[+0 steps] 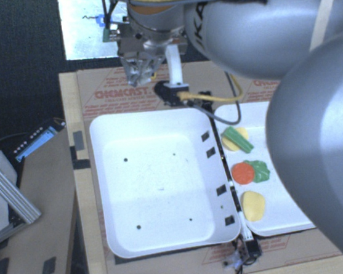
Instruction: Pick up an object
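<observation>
Your arm's grey bulk covers most of the right bin (pixel 266 224), so you see just its left strip.

The gripper (pixel 140 69) hangs above the far edge of the left bin (pixel 113 190), over the cardboard sheet (pixel 107 91); whether it is parted or closed cannot be told, and nothing shows in its grasp. In the right bin's visible strip lie a green and yellow piece (pixel 236 139), a red and green piece (pixel 250 171) and a yellow piece (pixel 254 205), one below another, near the dividing wall. A yellow cable (pixel 216 98) loops from the wrist toward the bins. An aluminium rail (pixel 4 191) is cut off at the left.
</observation>
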`<state>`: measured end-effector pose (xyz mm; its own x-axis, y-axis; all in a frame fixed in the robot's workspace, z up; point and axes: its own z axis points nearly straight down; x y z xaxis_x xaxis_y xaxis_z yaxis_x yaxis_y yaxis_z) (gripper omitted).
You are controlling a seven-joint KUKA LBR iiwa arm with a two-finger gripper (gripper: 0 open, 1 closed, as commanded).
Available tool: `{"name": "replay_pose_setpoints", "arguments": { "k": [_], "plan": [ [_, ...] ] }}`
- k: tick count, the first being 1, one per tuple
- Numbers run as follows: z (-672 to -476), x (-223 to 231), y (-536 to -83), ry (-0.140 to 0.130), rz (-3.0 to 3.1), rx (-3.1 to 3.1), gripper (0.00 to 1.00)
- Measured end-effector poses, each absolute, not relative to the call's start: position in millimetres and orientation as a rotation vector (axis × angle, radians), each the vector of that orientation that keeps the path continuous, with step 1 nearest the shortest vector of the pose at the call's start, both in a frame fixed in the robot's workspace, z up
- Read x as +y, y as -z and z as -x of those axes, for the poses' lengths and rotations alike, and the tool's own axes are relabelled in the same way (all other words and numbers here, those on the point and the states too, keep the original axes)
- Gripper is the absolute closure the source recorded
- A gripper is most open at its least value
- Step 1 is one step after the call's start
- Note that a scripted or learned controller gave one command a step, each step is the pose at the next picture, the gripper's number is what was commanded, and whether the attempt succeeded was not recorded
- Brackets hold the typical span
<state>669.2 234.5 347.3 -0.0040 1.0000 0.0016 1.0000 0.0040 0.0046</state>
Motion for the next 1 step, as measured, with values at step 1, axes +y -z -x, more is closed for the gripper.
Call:
{"name": "replay_pose_setpoints", "arguments": {
  "k": [1],
  "plan": [
    [-668.6,234.7,-362.7,-0.005,-2.215,2.226,1.00]
  ]
}}
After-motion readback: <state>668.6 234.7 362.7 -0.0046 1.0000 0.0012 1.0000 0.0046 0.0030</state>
